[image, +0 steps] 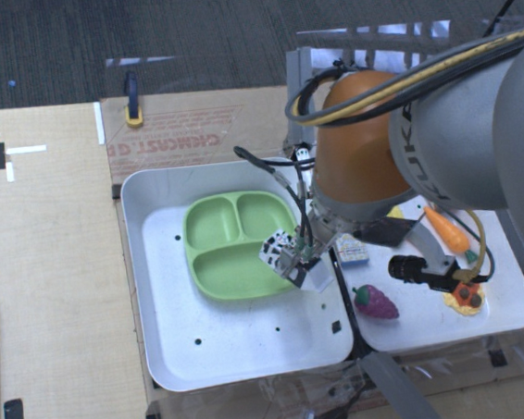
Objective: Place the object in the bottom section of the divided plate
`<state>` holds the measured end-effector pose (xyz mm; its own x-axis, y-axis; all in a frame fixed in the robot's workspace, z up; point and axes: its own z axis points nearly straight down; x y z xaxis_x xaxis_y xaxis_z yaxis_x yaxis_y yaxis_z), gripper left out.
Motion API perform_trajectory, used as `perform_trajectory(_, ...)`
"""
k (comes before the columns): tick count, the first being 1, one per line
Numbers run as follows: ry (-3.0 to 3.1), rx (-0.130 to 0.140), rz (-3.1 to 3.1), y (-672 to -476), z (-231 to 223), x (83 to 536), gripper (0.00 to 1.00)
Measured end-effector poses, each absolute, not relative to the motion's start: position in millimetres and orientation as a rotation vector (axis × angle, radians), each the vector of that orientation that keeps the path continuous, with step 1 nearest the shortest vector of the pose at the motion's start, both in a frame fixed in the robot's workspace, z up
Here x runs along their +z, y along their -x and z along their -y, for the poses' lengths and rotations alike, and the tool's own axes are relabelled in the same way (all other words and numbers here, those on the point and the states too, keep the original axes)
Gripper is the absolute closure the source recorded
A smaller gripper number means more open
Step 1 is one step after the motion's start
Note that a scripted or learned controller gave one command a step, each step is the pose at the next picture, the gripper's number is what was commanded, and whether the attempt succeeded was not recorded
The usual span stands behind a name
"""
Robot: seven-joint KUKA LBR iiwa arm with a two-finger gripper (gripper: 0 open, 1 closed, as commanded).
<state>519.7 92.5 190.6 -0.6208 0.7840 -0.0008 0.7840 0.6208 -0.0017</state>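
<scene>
Near side, left bin: bare white floor here, nothing lying between the bin's near wall and the plate.
Near right, right bin: a red strawberry-like toy close to its left wall, a yellow-and-orange piece further right, an orange carrot just beyond. None of them in play, by my read.
Gripper: down low at the plate's right rim, on the right side of the left bin. Clenched or released? Can't tell, the wrist hides too much.
Object: small, white with black markings, right up against the gripper, at the right end of the plate's wide near section. Resting on the plate or carried just above it? Can't tell.
Divided plate: green, one wide section on the near side, two smaller ones on the far side, otherwise bare.
Step in hand: the placing itself, I'd say, since the object is at the target section.
Next move: calls for a clean let-go a touch left of the rim, then a straight lift so nothing drags out.
Arm: grey and orange, reaching in from the right above where the bins meet.
Far desk: an orange clamp at the far edge.
</scene>
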Motion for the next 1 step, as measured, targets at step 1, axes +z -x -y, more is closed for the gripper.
perform_trajectory(1, 1.368, 0.003, 2.828, -519.8, -92.3, 190.7, 0.00)
